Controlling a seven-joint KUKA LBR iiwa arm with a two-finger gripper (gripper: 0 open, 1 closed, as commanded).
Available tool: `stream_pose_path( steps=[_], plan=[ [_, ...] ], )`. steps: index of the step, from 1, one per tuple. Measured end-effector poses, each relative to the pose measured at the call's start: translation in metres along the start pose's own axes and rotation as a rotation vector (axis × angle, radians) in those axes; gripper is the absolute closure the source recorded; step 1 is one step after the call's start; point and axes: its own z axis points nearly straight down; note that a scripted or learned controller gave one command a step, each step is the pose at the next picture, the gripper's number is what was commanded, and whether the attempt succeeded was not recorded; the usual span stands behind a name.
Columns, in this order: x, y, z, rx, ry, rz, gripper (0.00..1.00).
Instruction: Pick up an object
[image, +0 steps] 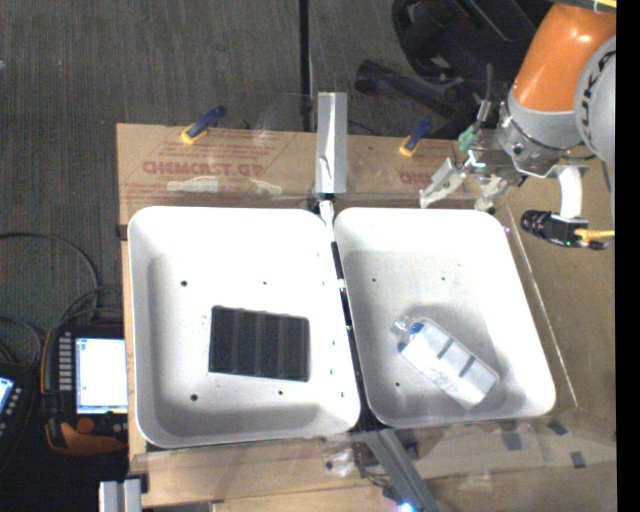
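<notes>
Clear packet (446, 360) low; arm (560, 90) raised, fingers (437, 187) spread.

arm (570, 70) cut off at top right

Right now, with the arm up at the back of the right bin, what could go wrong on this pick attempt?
1. The gripper sits over the far rim of the right bin, well away from the clear plastic pack near the front. A straight descent would likely meet the rim or bare floor.
2. The pack lies flat and slanted, so the jaws may slide off it.
3. The dark ribbed block in the left bin looks wide and flat, hard to straddle.
</notes>
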Motion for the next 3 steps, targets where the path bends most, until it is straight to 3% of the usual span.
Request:
stream_pose_path(
  steps=[1, 2, 3],
  plan=[
    [-0.002, -0.063, 0.138, 0.001, 0.000, -0.060, 0.00],
    [-0.006, -0.103, 0.171, -0.018, -0.004, -0.140, 0.00],
    [0.029, -0.136, 0.170, -0.019, -0.007, -0.180, 0.00]
  ],
)
